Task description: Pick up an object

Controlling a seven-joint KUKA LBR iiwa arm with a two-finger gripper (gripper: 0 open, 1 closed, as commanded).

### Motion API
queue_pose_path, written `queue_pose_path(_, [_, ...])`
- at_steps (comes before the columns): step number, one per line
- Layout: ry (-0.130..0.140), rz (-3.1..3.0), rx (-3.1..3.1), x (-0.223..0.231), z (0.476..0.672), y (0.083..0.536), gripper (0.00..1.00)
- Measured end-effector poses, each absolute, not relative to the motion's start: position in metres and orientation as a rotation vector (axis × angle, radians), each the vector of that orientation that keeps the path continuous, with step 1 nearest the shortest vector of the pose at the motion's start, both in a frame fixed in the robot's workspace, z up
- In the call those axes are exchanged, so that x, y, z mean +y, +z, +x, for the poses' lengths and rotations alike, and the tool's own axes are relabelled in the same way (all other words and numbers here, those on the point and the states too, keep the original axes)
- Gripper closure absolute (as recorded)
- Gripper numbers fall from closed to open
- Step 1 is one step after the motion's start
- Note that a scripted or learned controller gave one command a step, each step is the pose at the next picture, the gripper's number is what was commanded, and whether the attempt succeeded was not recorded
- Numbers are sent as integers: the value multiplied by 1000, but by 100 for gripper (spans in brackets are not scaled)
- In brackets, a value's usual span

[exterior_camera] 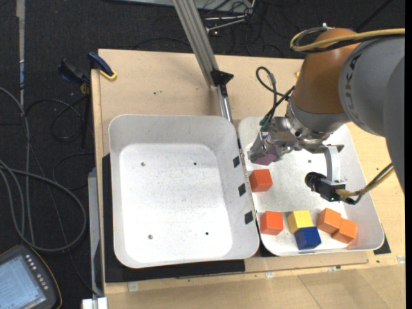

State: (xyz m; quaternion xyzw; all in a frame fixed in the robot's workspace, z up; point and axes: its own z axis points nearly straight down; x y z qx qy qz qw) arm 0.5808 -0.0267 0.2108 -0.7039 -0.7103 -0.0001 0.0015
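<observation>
In the right bin (360, 192), the claw (265, 152) grips a purple block (270, 153), raised above an orange cube (261, 180).

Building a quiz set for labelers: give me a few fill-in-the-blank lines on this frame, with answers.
1. All the blocks lie in the ____ bin.
2. The block touching the yellow block on its near side is ____.
3. The number of orange blocks in that bin is ____.
4. The tool hangs over the bin's far end, just beyond the lone ____ block.

Missing words: right; blue; four; orange
</observation>
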Motion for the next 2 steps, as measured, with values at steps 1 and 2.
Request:
queue_pose_path(1, [-1, -2210, -2230, 21, 576, 216, 100])
queue_pose_path(2, [-3, -2210, -2232, 81, 588, 216, 100])
